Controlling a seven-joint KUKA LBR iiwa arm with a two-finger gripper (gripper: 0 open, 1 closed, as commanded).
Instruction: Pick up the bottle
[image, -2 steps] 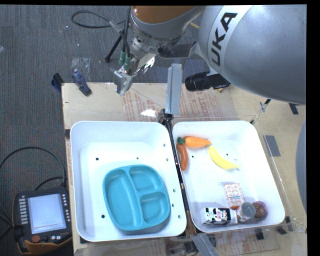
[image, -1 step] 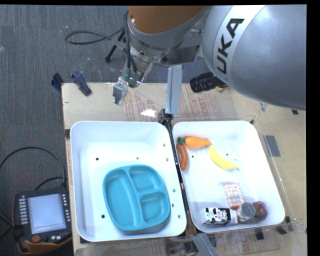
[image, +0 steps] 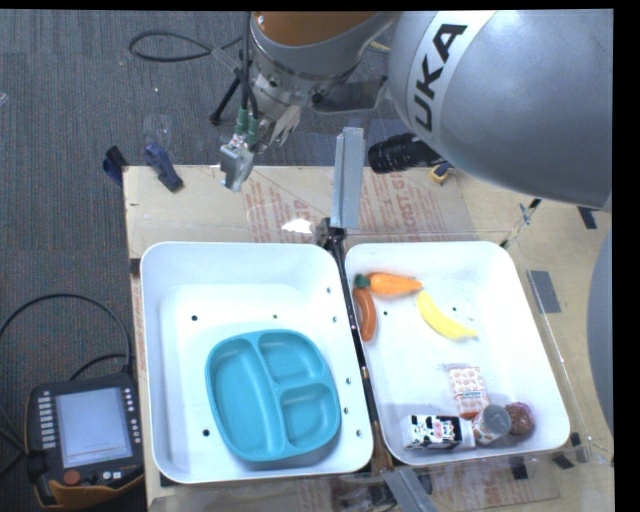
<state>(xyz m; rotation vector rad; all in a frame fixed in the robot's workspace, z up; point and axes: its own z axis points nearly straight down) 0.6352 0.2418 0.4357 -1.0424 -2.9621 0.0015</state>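
While the arm (image: 500, 90) hangs high over the back of the bench, nothing is in hand. Going big to small:

Left bin (image: 170, 270): one blue divided plate (image: 272, 398). Right bin (image: 500, 262): carrot (image: 392, 284) and sausage (image: 366, 314) by the divider, banana (image: 444, 317) mid-bin, small carton (image: 467, 387), cow-print milk box (image: 432, 431), brown round item (image: 519, 418) in the near right corner.

Bottle (image: 490, 424): small, sits in that near right corner of the right bin, touching or just beside the brown item and the milk box. Can't tell if it's upright or lying toward the camera.

Handling, my read: light, probably a rigid plastic toy, smooth and rounded, so it could squirt out of a pinch. Grab across the body at mid-height, fingers aligned with the free gaps, not toward the neighbours. Crowded corner; bin wall close.

Gripper (image: 238, 165): above the back left edge of the bench, behind the left bin, well apart from the bottle, tilted down-left. Whether it's spread or closed, can't tell; holds nothing visible.
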